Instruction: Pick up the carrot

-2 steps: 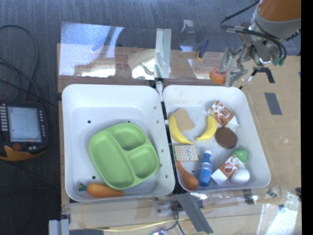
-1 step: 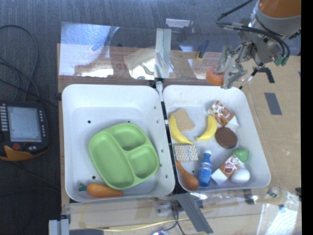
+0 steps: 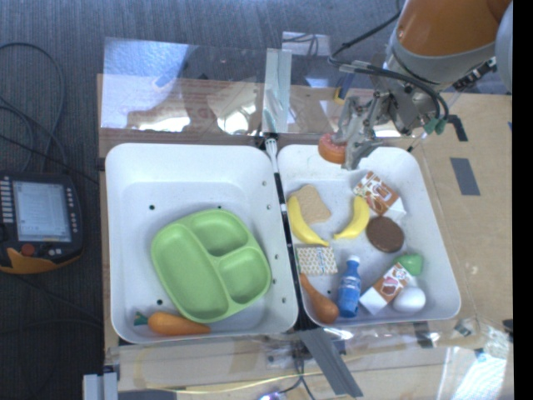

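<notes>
The carrot (image 3: 173, 324), orange with a small green top, lies flat in the left bin (image 3: 125, 182) at its near left corner, just below the green divided plate (image 3: 211, 264). My gripper (image 3: 353, 142) hangs over the far edge of the right bin (image 3: 433, 223), far from the carrot and across the divider between the bins. A small round orange-red thing (image 3: 332, 149) sits right beside the gripper on its left, at the bin's far rim; whether they touch is unclear.
The right bin holds two bananas (image 3: 301, 222), a bread slice (image 3: 312, 202), a brown cookie (image 3: 386, 234), a blue bottle (image 3: 351, 287), a brownish-orange long vegetable (image 3: 319, 302), snack packs and a white egg (image 3: 409, 299). A teach pendant (image 3: 37, 220) lies left of the bench.
</notes>
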Controlling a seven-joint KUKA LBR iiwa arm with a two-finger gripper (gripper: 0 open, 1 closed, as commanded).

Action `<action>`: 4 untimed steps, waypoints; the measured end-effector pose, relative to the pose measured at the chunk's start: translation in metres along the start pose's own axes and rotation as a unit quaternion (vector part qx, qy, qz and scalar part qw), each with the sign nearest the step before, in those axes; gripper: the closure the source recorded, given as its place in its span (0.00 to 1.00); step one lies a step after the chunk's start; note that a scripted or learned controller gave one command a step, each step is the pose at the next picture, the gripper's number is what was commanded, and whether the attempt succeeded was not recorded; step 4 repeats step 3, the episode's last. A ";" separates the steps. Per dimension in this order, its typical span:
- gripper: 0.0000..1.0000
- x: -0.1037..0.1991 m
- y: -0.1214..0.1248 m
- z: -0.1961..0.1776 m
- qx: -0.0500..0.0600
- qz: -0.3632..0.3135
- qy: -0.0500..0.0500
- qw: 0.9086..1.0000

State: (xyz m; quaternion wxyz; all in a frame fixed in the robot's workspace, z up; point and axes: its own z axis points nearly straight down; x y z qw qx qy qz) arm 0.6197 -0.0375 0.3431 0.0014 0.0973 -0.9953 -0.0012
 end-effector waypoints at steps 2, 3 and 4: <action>1.00 -0.001 -0.022 -0.010 0.000 -0.161 0.000 0.987; 1.00 0.021 0.042 -0.042 0.001 -0.234 -0.002 0.972; 1.00 0.021 0.042 -0.042 0.001 -0.234 -0.002 0.972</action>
